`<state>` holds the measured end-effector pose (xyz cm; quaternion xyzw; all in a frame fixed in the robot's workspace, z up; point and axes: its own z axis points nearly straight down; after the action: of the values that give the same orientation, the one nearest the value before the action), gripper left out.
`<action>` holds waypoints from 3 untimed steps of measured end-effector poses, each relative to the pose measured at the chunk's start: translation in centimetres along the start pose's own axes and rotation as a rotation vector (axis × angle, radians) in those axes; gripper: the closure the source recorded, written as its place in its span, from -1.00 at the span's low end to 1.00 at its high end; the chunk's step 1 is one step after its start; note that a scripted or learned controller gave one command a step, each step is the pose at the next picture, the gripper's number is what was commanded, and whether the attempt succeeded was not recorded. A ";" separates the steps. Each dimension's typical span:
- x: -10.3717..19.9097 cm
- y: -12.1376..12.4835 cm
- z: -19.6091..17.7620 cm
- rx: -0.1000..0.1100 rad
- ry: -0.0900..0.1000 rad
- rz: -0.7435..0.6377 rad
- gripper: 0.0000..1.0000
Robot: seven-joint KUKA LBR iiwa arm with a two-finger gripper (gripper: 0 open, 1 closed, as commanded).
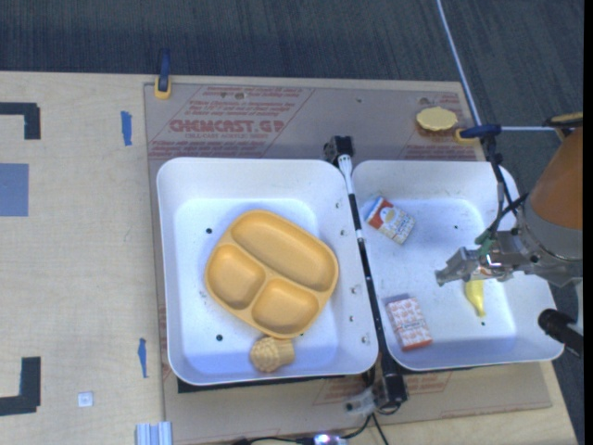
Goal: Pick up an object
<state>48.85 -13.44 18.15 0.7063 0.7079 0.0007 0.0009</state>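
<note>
In the right bin lie three small items. A white carton with red and blue print sits near the bin's far left. A pink-and-white speckled packet lies near the front left. A small yellow banana-shaped piece rests toward the right side. My gripper hangs low over the right bin, just above and slightly left of the yellow piece, whose upper end it partly covers. Nothing is visibly lifted. The grey arm with its orange band comes in from the right.
The left bin holds a yellow three-compartment plate and a tan round lump at its front wall. A black clamp rail separates the bins. A yellow disc and a blue clip sit behind the right bin.
</note>
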 end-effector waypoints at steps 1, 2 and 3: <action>9.5 -0.8 -2.4 0.000 0.001 0.000 1.00; 14.8 -0.7 -2.9 -0.002 0.000 0.000 1.00; 14.8 -0.6 -3.9 -0.007 0.000 -0.001 1.00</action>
<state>48.24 1.41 22.08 0.7059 0.7083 0.0030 0.0033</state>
